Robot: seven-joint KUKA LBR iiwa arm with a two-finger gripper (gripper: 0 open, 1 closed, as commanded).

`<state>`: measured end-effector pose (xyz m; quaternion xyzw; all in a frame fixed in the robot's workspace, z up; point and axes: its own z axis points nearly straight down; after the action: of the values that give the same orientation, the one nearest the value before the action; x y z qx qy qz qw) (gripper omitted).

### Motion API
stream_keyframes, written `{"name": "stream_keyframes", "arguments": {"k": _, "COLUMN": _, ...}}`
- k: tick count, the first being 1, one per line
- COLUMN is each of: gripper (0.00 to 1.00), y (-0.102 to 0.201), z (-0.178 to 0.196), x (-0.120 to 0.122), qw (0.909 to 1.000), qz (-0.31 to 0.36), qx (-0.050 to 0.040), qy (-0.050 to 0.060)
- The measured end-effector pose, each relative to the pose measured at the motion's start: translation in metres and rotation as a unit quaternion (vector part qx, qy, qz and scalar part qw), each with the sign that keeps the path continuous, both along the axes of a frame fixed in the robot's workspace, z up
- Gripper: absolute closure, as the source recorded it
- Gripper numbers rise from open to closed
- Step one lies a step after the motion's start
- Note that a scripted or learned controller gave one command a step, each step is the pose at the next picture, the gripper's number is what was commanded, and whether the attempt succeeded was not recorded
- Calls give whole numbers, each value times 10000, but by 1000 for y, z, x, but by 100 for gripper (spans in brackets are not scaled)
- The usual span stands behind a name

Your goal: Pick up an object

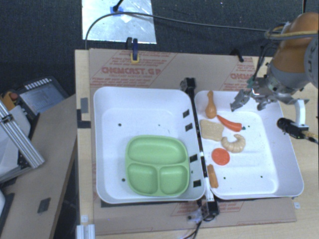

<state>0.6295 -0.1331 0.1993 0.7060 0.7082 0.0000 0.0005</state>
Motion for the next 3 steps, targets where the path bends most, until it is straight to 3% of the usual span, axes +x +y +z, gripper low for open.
{"name": "stream_keyframes", "arguments": {"k": 2, "gripper": 0, "y": -7, "z": -93, "x": 5, "qw": 10000, "qz": -9, "qx": 3, "qy": 15}}
{"name": "stream_keyframes", "arguments": {"k": 3, "gripper": 100, "y": -7, "z": -79, "x": 7, "qw": 10000, "qz": -4, "qx": -3, "qy": -21}}
